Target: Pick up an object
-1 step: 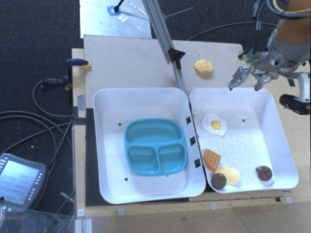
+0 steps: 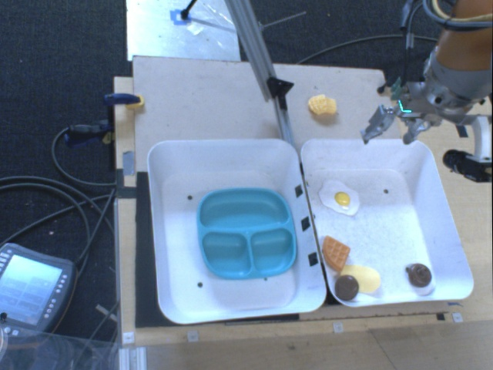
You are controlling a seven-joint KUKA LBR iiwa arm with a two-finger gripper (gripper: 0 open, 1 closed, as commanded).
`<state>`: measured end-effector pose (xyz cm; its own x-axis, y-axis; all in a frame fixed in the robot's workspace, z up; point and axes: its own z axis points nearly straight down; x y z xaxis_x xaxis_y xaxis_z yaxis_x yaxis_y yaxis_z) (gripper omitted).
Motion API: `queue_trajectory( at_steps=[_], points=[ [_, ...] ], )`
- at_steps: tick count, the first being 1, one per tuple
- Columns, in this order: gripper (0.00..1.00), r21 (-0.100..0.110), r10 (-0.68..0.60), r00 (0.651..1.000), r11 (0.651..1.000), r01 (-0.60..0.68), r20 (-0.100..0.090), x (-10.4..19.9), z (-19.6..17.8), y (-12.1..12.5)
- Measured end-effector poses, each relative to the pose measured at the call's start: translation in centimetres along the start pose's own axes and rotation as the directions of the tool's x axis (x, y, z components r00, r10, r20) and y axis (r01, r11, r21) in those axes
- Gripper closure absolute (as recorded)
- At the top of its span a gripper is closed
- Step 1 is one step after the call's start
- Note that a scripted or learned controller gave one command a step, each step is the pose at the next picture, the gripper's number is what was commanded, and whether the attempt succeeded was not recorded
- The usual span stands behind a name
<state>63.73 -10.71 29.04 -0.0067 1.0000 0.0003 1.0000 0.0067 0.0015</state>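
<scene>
My gripper hangs over the far rim of the right bin, fingers spread open with nothing between them. Down in that bin lie a fried egg, a waffle piece, a pale yellow lemon-like piece, and two small brown chocolate pieces. The egg sits below and to the left of the gripper, well apart from it. A yellow toy food piece rests on the bench outside the bins, left of the gripper.
The left bin holds a blue divided tray. A slanted metal pole crosses the bench down to the seam between the bins. Clamps sit at the bench's left edge; cables and a pendant lie on the floor.
</scene>
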Motion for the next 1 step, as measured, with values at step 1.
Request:
queue_trajectory(
  at_steps=[1],
  points=[
    [0.0,0.003,0.005,1.0,1.0,-0.005,0.001,0.09,4.3,-0.54]
  ],
)
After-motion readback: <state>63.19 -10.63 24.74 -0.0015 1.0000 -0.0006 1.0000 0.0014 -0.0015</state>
